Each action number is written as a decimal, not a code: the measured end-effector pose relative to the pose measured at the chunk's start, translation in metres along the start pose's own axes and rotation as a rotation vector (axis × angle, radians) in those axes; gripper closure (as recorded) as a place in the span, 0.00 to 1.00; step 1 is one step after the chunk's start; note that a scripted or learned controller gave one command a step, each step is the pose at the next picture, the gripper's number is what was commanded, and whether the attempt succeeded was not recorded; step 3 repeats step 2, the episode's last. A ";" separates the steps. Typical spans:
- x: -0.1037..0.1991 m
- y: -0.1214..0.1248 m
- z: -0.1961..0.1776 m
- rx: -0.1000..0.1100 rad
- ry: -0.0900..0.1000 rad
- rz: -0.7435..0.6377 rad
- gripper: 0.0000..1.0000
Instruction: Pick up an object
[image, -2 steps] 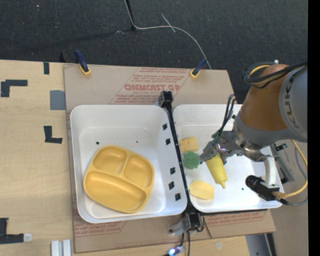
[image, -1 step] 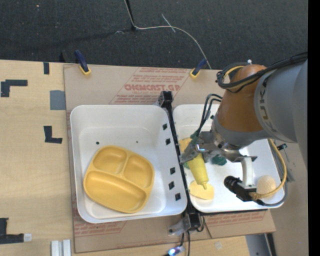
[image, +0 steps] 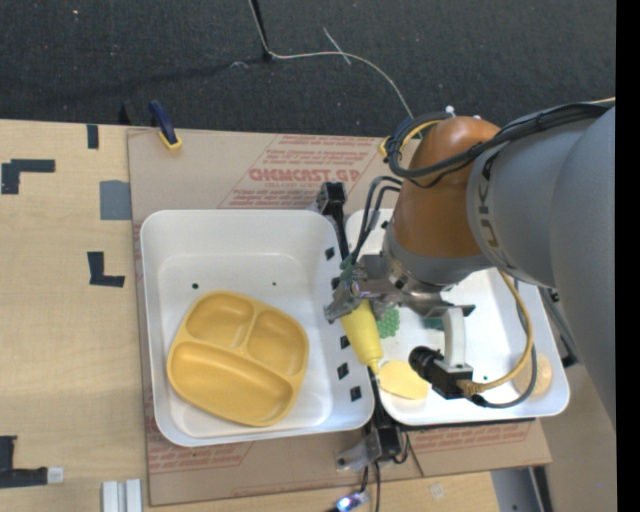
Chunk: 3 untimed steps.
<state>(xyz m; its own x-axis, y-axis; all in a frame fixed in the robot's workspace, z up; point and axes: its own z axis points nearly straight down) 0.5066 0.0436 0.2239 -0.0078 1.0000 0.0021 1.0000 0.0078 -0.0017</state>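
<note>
Seemingly long yellow corn-shaped object (image: 362, 335), tilted, between bins

Much of the right bin (image: 545, 395) masked by the arm (image: 500, 190).

Hand (image: 352, 296) mostly buried under the wrist, finger state impossible to read. Yellow object (image: 362, 335) at the bin divider partly covered at its upper end. Small green item (image: 388, 322) too tiny and shadowed to identify. Arm cropped at the right edge; counter (image: 60, 330) cut off left and below.
</note>
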 end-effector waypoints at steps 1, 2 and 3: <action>0.054 0.010 -0.009 0.000 0.000 0.000 1.00; 0.050 0.010 -0.009 0.001 -0.003 0.005 0.00; 0.050 0.010 -0.009 0.001 -0.003 0.005 0.00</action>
